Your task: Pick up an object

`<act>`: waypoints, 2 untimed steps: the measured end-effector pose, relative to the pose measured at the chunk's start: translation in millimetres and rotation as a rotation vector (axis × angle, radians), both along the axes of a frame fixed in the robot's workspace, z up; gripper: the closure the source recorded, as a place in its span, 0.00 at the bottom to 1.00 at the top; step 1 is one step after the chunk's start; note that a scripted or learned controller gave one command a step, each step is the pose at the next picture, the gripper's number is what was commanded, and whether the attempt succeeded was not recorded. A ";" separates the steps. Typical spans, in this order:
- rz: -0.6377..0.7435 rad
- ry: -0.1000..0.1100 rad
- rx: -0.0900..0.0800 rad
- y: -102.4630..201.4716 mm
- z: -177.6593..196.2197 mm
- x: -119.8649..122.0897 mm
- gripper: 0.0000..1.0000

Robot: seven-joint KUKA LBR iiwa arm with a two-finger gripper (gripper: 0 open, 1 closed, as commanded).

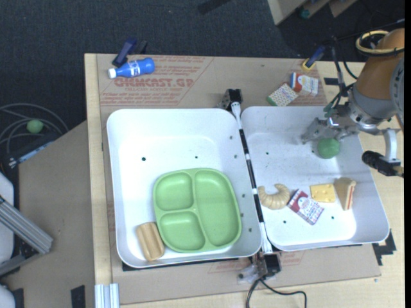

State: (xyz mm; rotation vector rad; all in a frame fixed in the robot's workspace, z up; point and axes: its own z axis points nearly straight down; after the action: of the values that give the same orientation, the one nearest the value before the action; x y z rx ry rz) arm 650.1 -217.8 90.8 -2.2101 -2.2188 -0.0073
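several light toys are seen low in the right bin (pixel 366 226); farther up, a small green ball (pixel 328 147), likely smooth and apt to roll, is best taken across its middle. the hand (pixel 324 131) sits over it; its grip cannot be told.

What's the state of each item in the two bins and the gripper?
green divided plate: flat, upright, left bin
bread piece: beside plate
croissant: lying, right bin
red packet: flat
cheese slice: flat
sandwich wedge: on side
green ball: under gripper
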 end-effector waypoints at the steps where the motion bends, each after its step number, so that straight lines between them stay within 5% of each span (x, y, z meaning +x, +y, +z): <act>1: 0.001 0.003 0.005 1.2 -5.5 8.2 0.00; 2: 0.001 -0.007 -0.001 0.8 -4.4 -14.2 0.00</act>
State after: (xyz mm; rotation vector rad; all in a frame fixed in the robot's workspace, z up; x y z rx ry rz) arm 635.9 -217.0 86.4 -2.2125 -2.2244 -0.0130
